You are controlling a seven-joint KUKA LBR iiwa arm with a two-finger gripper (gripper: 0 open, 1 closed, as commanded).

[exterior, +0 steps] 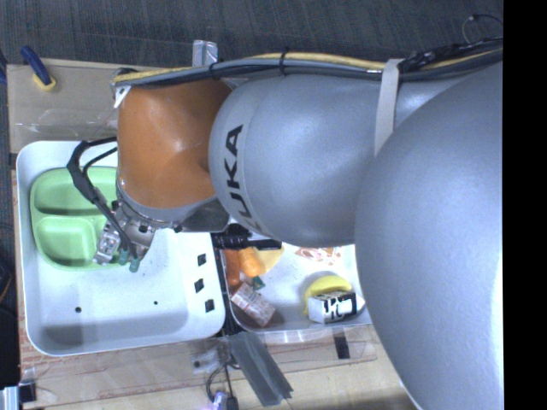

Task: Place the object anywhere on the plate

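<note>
arm [359, 169] bulk fills the foreground, hiding most of the right bin [291, 336]. gripper [120, 248] is seen at the edge of one green plate [60, 216] in the left bin [102, 314]; finger state cannot be told. three items are counted in the right bin.

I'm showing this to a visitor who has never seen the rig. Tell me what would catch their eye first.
The big grey arm with its orange band sweeps in from the right and covers much of the bench. Its gripper hangs over the left bin, at the edge of a green divided plate. In the right bin lie small items, among them a yellow and black one.
</note>
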